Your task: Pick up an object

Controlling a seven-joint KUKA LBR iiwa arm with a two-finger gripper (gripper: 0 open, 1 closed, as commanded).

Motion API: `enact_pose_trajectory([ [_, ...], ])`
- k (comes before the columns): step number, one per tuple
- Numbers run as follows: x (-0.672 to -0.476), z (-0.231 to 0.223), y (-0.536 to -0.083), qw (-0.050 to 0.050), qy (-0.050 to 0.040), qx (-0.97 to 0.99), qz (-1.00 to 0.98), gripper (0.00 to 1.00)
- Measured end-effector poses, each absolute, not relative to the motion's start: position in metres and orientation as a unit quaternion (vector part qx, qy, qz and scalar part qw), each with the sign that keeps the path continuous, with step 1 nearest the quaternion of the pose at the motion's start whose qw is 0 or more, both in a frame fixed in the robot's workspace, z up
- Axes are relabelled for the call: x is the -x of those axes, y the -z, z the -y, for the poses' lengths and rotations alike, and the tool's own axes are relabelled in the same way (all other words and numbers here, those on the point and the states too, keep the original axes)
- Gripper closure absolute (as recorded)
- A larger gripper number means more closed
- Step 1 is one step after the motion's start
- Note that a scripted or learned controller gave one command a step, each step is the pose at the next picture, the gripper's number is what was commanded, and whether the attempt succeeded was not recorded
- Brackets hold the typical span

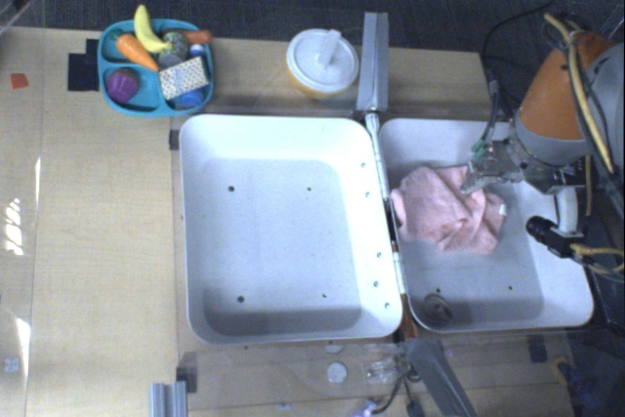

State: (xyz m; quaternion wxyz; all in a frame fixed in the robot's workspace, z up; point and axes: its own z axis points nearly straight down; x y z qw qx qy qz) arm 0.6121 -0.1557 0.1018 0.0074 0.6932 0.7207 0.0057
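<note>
A crumpled pink cloth [444, 208] lies in the right bin [547, 293], toward its left wall. My gripper [480, 179] hangs over the cloth's upper right edge, low and close to the fabric. The wrist and grey-and-orange arm body cover the view from above. A small dark object [437, 311] sits near the right bin's front left corner.
The left bin [278, 229] stands beside the right one, its rim touching. Behind the bins sit a blue tray of toy food [154, 66], a white lidded cup [322, 62] and a grey metal post [373, 63]. Cables run along the right side.
</note>
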Motion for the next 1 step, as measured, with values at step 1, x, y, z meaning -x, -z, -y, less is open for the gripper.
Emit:
enact_pose_trajectory([
  [1, -0.6246, 0.1044, -0.1922, 0.002, -0.0015, -0.587, -0.810, 1.00],
])
